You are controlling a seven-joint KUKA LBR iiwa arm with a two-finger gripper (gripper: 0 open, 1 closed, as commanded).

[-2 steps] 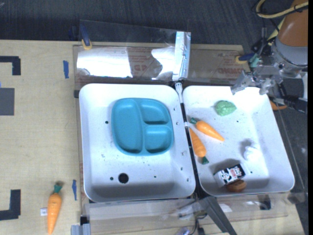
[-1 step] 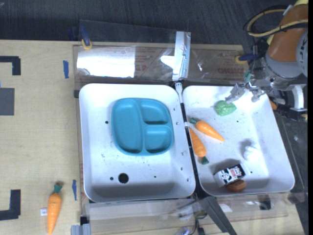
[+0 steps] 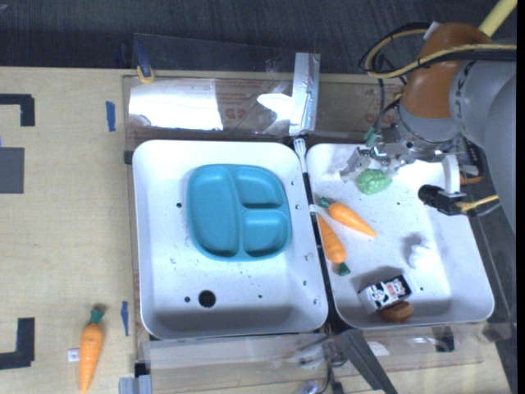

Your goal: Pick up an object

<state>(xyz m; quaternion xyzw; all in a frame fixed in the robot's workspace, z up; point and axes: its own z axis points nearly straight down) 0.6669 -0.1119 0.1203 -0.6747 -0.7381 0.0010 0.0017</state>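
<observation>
Three carrots, one green lump, and me in the right bin's 12 o'clock corner.

My fingers (image 3: 371,159) hover just above the green lump (image 3: 375,180); I cannot tell whether they are open or closed. Two carrots (image 3: 351,217) (image 3: 331,241) lie at its 7 o'clock, a third carrot (image 3: 89,347) on the table (image 3: 57,245). A blue tray (image 3: 239,210) fills the left bin (image 3: 156,286).

The grey arm (image 3: 484,89) is reaching in from the right side. Its orange band (image 3: 431,80) is sitting just above the wrist. The arm is bending down, and the end effector (image 3: 369,161) is pointing low and to the left. Thin wires are looping around the top of the wrist.
</observation>
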